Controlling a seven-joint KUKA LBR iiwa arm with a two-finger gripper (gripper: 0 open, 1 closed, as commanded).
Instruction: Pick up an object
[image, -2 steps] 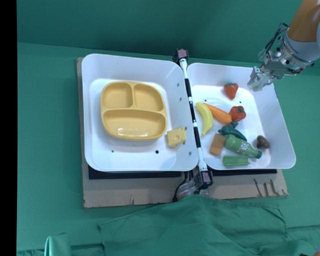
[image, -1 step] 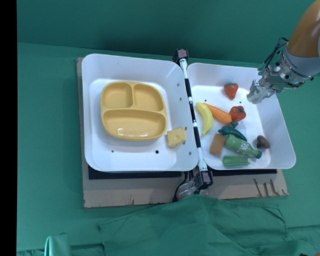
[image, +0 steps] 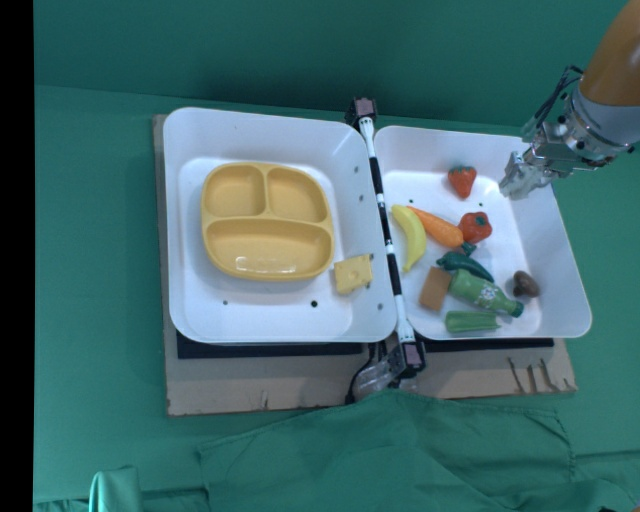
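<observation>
Yellow tray (image: 267, 220); yellow banana (image: 410, 236); green bottle (image: 484, 294)

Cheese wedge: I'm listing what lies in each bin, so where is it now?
In the camera view the cheese wedge lies in the left bin, just off the yellow plate's lower right corner, close to the divider between the bins.

The arm (image: 612, 60) ran out of frame at the upper right, so only its orange band and wrist showed. The gripper (image: 520, 180) was small and pale against the right bin (image: 560, 250); whether its fingers stood open or shut could not be told. The bottle (image: 483, 294) covered part of the dark green item (image: 462, 263). The brown thing (image: 525, 284) was too small to identify. Green cloth (image: 400, 450) hid the board's (image: 250, 385) front edge.
</observation>
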